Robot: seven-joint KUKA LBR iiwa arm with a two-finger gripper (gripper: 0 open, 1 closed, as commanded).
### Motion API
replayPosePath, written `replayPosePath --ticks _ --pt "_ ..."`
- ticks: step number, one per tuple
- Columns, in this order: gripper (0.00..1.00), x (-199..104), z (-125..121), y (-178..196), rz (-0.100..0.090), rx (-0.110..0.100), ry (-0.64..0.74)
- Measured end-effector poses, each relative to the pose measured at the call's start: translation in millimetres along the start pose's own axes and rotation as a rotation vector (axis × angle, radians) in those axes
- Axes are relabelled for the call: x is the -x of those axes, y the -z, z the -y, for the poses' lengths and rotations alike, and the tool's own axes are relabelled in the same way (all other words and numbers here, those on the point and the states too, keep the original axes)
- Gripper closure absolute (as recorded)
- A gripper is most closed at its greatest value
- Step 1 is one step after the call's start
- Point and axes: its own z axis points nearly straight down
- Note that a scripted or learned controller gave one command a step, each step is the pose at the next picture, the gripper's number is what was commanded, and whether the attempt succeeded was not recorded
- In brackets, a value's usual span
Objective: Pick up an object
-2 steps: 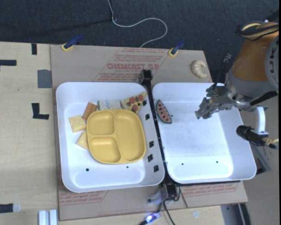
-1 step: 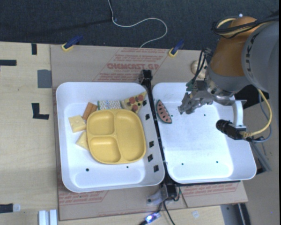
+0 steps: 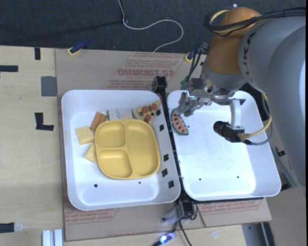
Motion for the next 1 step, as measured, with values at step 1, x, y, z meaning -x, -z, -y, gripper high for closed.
replayPosePath --ticks 1 --pt "1.00 -48.5 -40.7 0.5 0.000 0.001 -0.001"
